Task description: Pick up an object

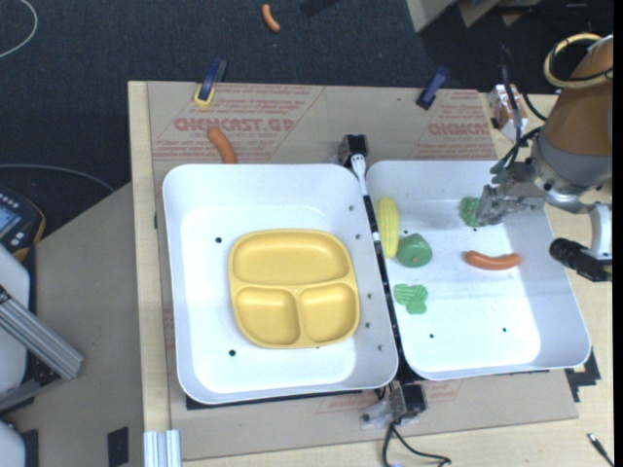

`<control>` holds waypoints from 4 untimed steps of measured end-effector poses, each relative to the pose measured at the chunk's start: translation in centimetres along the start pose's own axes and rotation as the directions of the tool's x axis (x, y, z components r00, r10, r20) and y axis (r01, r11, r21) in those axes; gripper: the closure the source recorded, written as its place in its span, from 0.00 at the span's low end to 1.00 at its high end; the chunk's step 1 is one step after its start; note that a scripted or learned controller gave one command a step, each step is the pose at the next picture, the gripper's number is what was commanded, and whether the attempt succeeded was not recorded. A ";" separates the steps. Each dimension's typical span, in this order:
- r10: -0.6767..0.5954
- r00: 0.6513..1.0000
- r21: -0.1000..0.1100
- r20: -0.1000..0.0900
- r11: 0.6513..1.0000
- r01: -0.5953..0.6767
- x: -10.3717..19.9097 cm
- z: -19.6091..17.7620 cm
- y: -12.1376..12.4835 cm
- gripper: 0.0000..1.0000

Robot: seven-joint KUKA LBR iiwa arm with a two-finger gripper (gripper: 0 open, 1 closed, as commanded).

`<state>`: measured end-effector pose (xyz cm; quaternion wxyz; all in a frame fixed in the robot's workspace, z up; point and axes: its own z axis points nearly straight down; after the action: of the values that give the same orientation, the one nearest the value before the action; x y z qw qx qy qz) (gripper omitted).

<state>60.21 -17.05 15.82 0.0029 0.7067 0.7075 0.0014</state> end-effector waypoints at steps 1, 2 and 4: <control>0.000 1.000 -0.002 0.001 1.000 0.000 -0.1 -6.4 0.0 1.00; 0.000 1.000 0.002 -0.001 1.000 0.000 -0.1 -6.7 0.1 1.00; -0.002 1.000 0.011 -0.004 1.000 0.002 8.2 -6.5 -4.5 1.00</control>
<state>55.62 -8.85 22.26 -0.0024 0.7061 0.7081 -0.0008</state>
